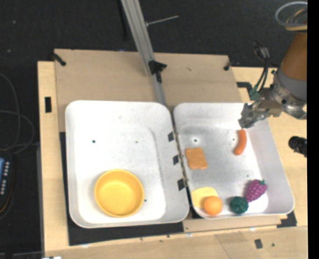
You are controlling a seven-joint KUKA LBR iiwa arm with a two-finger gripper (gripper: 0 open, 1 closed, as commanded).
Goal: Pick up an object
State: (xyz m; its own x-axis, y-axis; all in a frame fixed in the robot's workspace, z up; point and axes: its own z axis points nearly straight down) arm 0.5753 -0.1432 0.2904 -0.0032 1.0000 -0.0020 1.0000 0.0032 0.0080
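Reaching in from the right: grey arm (289, 99) with orange band above the wrist, bent down toward the upper right of the right bin (218, 117). Dark claw (246, 118) hanging just above the top end of the orange sausage-shaped piece (239, 142), close to it, touching or not impossible to judge (too small and dark to tell whether spread or pressed together either). Nothing visibly between the tips. In the right bin, shallow glossy white plastic with rounded corners: the smooth, elongated orange sausage-shaped piece lying nearly upright in the view near the right wall; a flat tan toast-like slab (196, 158), roughly square, toward the left wall; along the near edge a pale yellow rounded piece (201, 193) with a smooth round orange fruit (212, 205) touching it, then a dark green knobbly ball (238, 204), then a bumpy purple grape cluster (255, 189) near the right corner. In the left bin (116, 128), same white plastic: a round yellow bowl (119, 192), matte, sitting open side up toward the near edge. Both bins side by side on a pale wood-coloured worktop (100, 74), inner rims touching. A slim metal rail (140, 31) slanting down from the top toward the seam between the bins.
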